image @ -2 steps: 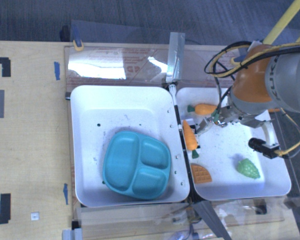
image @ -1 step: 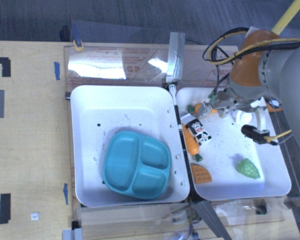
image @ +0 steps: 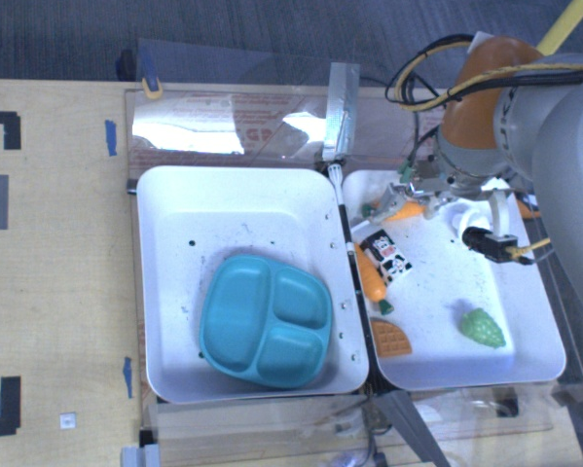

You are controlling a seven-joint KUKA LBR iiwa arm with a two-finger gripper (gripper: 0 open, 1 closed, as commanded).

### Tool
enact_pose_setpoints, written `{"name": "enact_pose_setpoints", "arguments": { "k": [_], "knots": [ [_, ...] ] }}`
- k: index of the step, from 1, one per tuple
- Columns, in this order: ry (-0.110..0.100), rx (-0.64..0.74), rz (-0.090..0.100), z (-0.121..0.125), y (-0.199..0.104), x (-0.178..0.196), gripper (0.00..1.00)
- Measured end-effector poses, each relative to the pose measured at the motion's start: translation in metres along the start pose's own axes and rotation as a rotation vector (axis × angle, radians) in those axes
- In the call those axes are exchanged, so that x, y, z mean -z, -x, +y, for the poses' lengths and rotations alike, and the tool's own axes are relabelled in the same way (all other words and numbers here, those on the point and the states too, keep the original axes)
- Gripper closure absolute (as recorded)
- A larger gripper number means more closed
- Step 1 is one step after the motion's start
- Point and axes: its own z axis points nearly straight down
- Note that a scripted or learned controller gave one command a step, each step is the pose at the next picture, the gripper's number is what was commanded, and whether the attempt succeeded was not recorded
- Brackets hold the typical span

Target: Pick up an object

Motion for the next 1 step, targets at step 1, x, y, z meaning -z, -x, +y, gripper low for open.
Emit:
{"name": "enact_pose_setpoints", "arguments": {
  "k": [1],
  "knots": [
    [-0.011, 0.124, 0.003, -0.0021, 0.0045, -0.0184, 0.0]
  ]
}}
